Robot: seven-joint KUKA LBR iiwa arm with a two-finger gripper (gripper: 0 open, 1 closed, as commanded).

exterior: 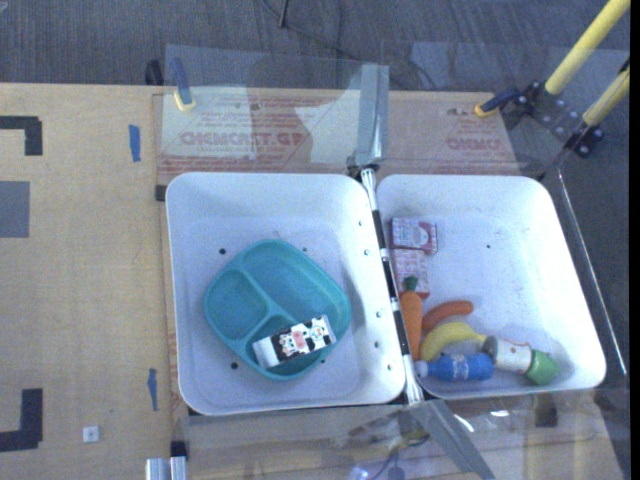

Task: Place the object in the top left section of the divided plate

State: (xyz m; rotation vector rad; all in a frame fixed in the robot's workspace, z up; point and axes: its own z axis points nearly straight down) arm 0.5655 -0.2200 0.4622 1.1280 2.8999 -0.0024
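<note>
A teal divided plate lies tilted in the left white bin. A small white carton with a black-and-white cow print lies on its side in the plate's section nearest the bin's front edge. The plate's other two sections hold nothing.
The right white bin holds a pink carton, a second pink packet, a carrot, an orange sausage-like piece, a banana, a blue bottle and a white bottle with a green cap. Yellow-handled clamps stand at the back right.
</note>
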